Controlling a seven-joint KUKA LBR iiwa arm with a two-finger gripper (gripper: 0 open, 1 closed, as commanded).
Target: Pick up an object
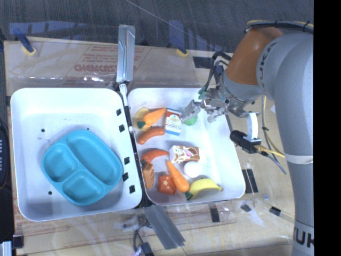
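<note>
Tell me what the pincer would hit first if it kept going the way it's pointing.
Probably the small green item at the pincer, which aims down-left into the right bin. Past that sits the small carton. Depth is hard to judge from above.

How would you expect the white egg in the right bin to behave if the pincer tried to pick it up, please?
The white egg looks smooth and rounded, so it would probably slip or squirt out of a two-finger pinch. It would likely roll if nudged, though the brown-and-white carton and banana beside it may hem it in. It appears to be a toy, so probably light and not fragile.
</note>
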